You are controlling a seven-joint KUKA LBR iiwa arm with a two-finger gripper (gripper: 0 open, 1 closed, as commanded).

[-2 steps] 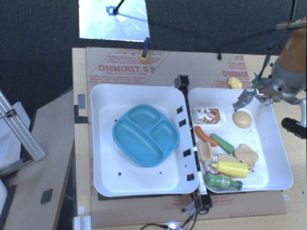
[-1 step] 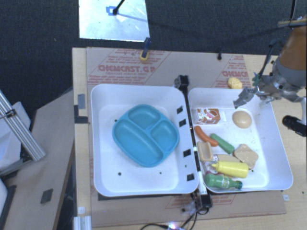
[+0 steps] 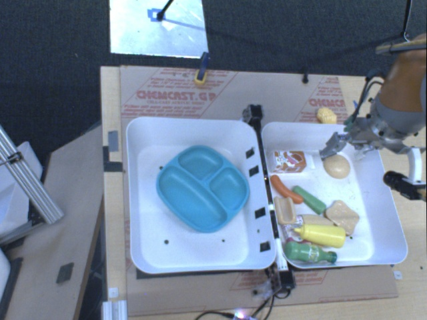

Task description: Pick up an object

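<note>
Your arm (image 3: 403, 89) wore a broad orange band above a pale grey wrist section. Thin dark cables ran beside it. Its end effector (image 3: 350, 143) was light grey metal, blocky, with a black fitting (image 3: 405, 182) lower down.

Right bin's (image 3: 397, 235) upper floor open, toys (image 3: 313, 222) crowding its lower left, blue tray (image 3: 202, 188) filling left bin (image 3: 143, 179)

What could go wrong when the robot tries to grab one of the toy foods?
The gripper hangs right above the round beige piece. It looks smooth and might roll or slip away. Lower in the right bin, the yellow bottle, green bottle and toast slice lie crowded together, so reaching for one could shove the others or snag two.
</note>
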